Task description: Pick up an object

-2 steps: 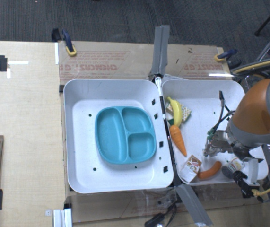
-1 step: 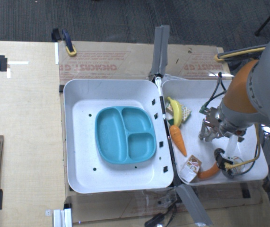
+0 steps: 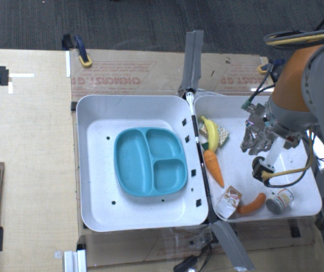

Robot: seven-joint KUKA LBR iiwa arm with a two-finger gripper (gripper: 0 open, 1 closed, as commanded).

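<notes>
Two white bins (image 3: 88, 169): one blue tray (image 3: 150, 161), one carrot (image 3: 213, 168).

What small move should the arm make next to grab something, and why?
Probably move down toward the sausage. The gripper hangs above a bare patch of the right bin, holding nothing, and the sausage lies nearby with room around it.

We see a glossy blue plastic tray (image 3: 150, 162), smooth white bins (image 3: 93, 169), and matt brown cardboard (image 3: 133, 72).
</notes>
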